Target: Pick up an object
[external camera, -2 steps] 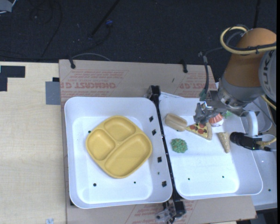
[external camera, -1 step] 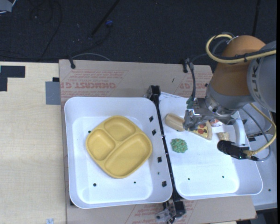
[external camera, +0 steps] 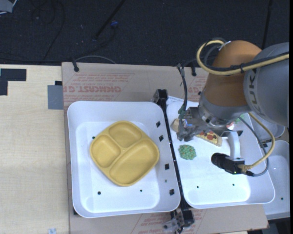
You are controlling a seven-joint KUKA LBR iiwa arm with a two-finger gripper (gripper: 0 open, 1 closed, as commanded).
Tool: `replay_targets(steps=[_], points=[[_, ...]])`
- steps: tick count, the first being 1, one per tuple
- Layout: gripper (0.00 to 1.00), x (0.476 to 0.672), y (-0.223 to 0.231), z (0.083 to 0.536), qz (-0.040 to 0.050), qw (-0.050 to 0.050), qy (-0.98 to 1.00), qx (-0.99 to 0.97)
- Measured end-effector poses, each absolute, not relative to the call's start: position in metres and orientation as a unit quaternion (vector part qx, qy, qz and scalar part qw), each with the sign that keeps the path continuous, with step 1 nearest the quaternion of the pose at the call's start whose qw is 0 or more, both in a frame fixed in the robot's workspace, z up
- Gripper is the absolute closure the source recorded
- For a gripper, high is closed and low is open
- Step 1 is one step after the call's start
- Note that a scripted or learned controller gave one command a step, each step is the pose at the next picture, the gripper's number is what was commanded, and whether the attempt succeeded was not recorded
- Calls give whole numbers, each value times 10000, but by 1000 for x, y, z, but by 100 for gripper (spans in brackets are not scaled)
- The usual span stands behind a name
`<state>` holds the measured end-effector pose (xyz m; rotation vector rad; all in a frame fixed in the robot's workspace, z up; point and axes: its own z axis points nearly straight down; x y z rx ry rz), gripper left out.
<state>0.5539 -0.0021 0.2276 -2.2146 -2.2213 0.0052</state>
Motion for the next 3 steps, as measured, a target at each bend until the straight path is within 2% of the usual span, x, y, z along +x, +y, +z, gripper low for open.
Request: replay_targets(steps=[1,2,3], points=[[100,545,54,235,8,19,-7088,-7054],[100,532,106,222,20,25,-7088,-7054],[0,532,104,222,19,16,-7076,-7066]])
